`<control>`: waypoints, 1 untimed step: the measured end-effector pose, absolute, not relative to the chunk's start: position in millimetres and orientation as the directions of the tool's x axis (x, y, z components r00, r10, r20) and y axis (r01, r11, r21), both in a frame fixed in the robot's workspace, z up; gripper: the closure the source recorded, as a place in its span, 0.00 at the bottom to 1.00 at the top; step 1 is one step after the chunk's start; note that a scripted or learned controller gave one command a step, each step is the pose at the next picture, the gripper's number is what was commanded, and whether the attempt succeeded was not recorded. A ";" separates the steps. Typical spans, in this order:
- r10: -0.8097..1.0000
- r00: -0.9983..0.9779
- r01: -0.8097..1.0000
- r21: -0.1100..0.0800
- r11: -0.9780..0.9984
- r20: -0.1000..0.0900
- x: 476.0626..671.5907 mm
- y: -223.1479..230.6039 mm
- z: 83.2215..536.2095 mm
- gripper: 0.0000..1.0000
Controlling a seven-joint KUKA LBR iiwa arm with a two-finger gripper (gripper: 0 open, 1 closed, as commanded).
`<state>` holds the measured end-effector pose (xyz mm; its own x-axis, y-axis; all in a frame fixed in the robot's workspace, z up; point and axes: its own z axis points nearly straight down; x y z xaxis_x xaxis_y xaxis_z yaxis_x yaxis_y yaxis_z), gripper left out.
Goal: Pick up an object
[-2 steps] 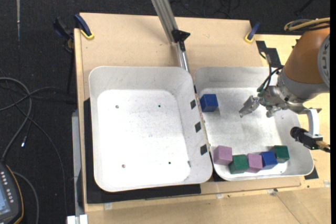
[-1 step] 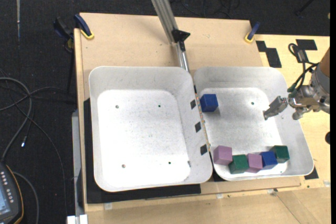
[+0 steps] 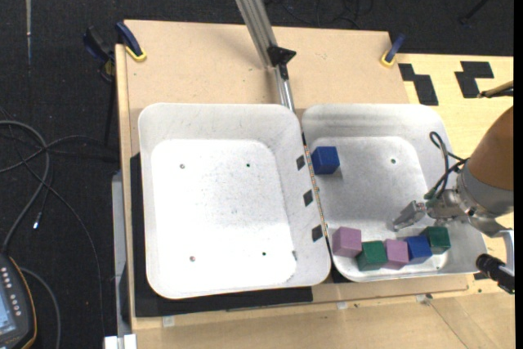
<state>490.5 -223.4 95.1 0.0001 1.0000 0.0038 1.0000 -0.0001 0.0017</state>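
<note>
A: From the camera view, where does the pick stand?

B: Not done, I judge. The hand sits low in the right bin, fingers apart, nothing between them.

A: And the objects?

B: A row lies along the bin's near wall: purple cube, green cube, pink cube, blue cube, dark green cube. Another blue block sits apart, near the divider. The left bin holds none.

A: So what remains?

B: Closing on one and lifting it.

I count two blue cubes, two purple cubes, two green cubes, two white bins.
</note>
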 end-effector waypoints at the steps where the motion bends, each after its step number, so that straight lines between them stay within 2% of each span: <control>1: 1.000 0.001 1.000 0.003 -0.001 -0.002 490.2 -222.5 96.1 0.00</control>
<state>490.2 -222.5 96.1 0.0005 1.0000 -0.0017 1.0000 -0.0005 0.0028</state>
